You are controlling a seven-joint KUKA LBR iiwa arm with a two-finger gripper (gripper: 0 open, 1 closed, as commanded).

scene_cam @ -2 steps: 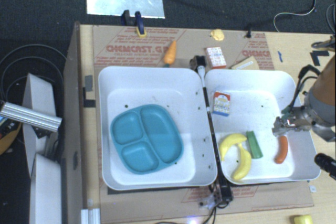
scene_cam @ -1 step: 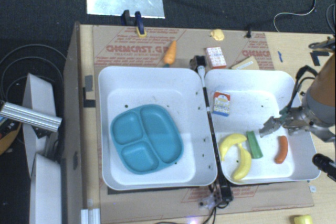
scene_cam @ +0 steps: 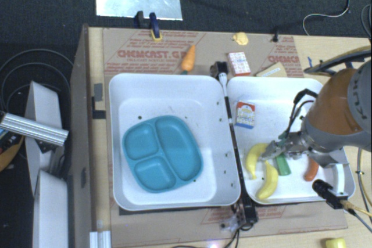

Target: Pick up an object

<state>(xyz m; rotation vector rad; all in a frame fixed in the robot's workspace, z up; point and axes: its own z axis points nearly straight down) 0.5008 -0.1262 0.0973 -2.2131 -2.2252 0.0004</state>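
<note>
In the right bin (scene_cam: 273,85), my gripper (scene_cam: 276,151) is down low among the objects. It hovers over a green block (scene_cam: 283,166), right beside two yellow bananas (scene_cam: 254,158) (scene_cam: 268,182). A small red sausage-shaped piece (scene_cam: 312,169) lies to the right of the gripper. Further back in the same bin rests a white carton with red and blue print (scene_cam: 245,114). The arm's orange band (scene_cam: 334,107) rises above the bin's right side. I see nothing clearly lifted.
The left bin (scene_cam: 133,90) holds a blue divided plate (scene_cam: 163,153). Behind the bins on the cardboard lie a carrot (scene_cam: 188,58), a small box (scene_cam: 238,63) and a yellow piece (scene_cam: 240,39). A black clamp (scene_cam: 221,71) sits where the bins meet.
</note>
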